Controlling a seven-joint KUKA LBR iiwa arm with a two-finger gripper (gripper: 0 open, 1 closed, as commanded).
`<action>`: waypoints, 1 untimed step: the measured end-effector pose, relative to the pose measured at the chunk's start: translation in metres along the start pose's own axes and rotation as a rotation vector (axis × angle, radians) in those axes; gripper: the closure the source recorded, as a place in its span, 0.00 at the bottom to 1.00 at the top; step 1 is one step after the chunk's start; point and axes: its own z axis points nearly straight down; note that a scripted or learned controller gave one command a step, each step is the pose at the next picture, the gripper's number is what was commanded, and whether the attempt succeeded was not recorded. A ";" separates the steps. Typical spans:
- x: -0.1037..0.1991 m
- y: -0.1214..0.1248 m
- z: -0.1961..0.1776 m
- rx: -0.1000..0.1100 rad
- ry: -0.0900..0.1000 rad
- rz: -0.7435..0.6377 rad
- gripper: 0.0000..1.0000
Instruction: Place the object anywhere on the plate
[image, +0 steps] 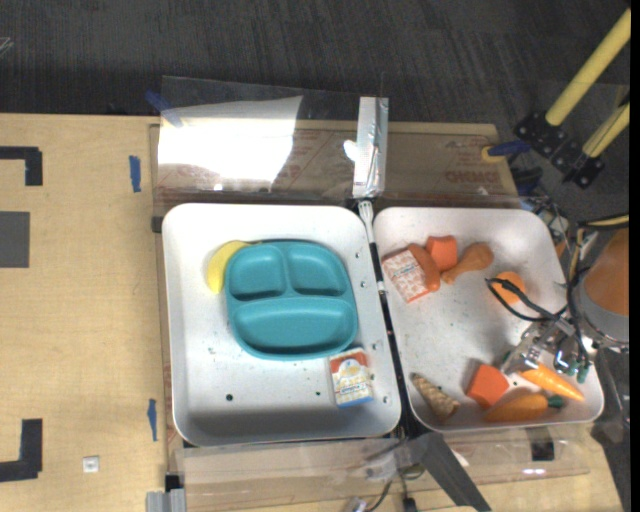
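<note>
A teal divided plate lies in the left bin, nothing resting on it. My gripper is low in the front right corner of the right bin, among several orange toys. Just below it lie a carrot-shaped piece, an orange cube and a rounded orange piece. Nothing can be made out as held. The arm's orange band is at the right edge of the view.
A yellow item pokes out behind the plate's left rim. A small carton stands at the left bin's front right. The right bin also holds a red-and-white carton, orange pieces and a brown cone.
</note>
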 end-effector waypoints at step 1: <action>0.001 -0.004 -0.055 0.005 0.003 -0.203 1.00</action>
